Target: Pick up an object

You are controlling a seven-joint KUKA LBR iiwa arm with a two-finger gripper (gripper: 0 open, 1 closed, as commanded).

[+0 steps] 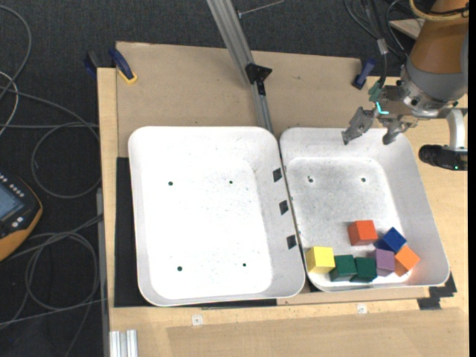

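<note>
The gripper (374,129) is hovering over the far edge of the right bin (327,199), fingers spread and holding nothing. The blocks are sitting crowded in that bin's near right corner: red (362,231), blue (392,239), orange (407,258), purple (384,259), two green (354,268) and yellow (321,258), most touching neighbours. Risk is lying in that crowding: fingers descending there are likely landing on adjacent blocks or the bin wall, pushing rather than gripping. The yellow block is offering the freest sides.
</note>
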